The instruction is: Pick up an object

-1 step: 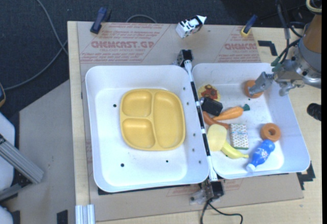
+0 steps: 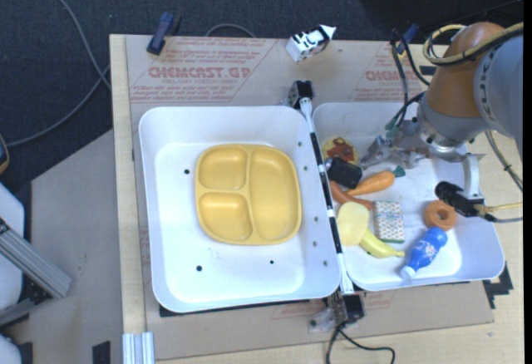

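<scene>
The arm's gripper (image 2: 397, 150) hangs low over the back of the right bin (image 2: 490, 258), above the heap of toy food, and this looks like the approach step of a pick: nothing sits between the fingers that I can make out, and whether they are spread or closed I cannot tell, because the wrist hides them.

The candidates all lie in that right bin. A toy carrot (image 2: 367, 184) lies just beside a black block (image 2: 343, 171), nearest the gripper. Below them sit a pale yellow slice (image 2: 352, 223), a speckled sponge-like block (image 2: 388, 220) and a banana (image 2: 380, 248). A blue bottle with a white label (image 2: 423, 252) lies tilted near the front rim, with an orange doughnut (image 2: 440, 214) just beside it. The left bin (image 2: 158, 188) carries a yellow divided plate (image 2: 248, 193).

The next move probably calls for settling on one item, most likely the carrot, lowering straight onto it and closing across its narrow width without nudging the neighbours.

Red print on the tabletop (image 2: 125, 271) sheet reads "CHEMCAST GP"; the bottle's label is too small to read.
</scene>
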